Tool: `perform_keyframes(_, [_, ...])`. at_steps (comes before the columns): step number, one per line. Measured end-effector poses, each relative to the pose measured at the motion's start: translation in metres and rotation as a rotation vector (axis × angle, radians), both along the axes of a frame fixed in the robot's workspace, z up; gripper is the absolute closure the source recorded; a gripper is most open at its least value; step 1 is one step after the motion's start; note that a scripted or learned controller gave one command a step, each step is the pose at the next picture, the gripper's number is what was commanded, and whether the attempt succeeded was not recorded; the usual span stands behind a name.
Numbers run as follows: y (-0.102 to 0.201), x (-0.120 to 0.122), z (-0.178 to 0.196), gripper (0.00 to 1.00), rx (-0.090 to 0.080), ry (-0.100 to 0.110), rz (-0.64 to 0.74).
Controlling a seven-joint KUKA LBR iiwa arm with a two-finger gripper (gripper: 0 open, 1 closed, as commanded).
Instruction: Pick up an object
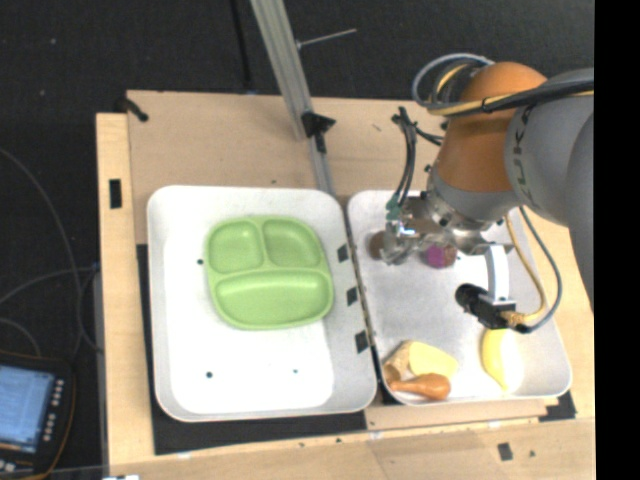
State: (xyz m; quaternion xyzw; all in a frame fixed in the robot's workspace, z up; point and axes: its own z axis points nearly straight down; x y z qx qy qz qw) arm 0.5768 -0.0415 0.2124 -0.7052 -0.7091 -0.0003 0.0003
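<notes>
Beneath the arm [495, 158], a purple object [438, 257] lies half-hidden

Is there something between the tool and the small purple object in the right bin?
Nothing visible does. The tool is over the far left of the right bin, and the purple object lies right beside it. The yellow fruit and the orange piece lie at the near edge, off that line.

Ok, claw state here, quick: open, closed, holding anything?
Claw: cannot be told. It is low over the far end of the right bin, beside a small purple object; no grasp is visible.
</notes>
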Motion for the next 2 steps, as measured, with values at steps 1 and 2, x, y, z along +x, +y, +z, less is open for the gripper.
perform_keyframes(1, [0.044,-0.02,-0.001,1.0,0.0,0.0,0.0])
perform_keyframes(2, [0.096,-0.046,0.004,1.0,0.002,0.0,0.002])
